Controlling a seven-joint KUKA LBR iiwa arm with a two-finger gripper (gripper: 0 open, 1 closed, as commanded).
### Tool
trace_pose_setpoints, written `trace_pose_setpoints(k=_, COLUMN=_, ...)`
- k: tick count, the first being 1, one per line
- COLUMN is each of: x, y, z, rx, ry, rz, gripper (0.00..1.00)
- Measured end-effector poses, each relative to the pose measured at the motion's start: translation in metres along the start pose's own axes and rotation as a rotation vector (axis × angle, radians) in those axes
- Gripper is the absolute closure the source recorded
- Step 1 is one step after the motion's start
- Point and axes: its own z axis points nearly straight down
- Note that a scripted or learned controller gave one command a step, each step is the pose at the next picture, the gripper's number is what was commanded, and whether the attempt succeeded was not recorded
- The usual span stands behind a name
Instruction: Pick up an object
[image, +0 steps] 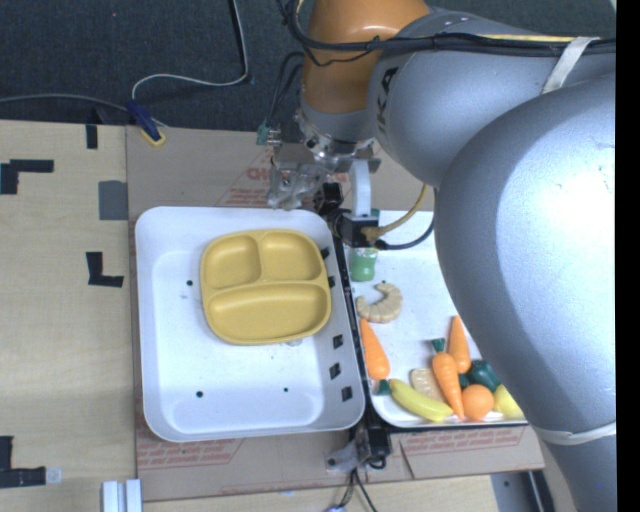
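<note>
Arm (500, 200) overhangs right bin (420, 300), hiding part of its toy food.

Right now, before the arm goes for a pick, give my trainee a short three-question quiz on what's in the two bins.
1. True or false: the yellow divided plate lies in the right bin.
2. Multiple choice: what sits nearest the front edge of the right bin? A) the banana B) the green cup C) the pale cookie
3. Fill in: the carrot beside the wall between the bins is coloured ____.

Key: 1 false, it lies in the left bin. 2 A. 3 orange.
</note>
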Motion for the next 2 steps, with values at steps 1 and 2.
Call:
trace_pose_setpoints(k=1, x=0.037, y=-0.001, z=0.143, rx=0.005, ry=-0.001, rz=0.0, gripper=1.0)
trace_pose_setpoints(k=2, x=0.054, y=-0.093, z=0.062, rx=0.0, ry=0.001, rz=-0.001, gripper=1.0)
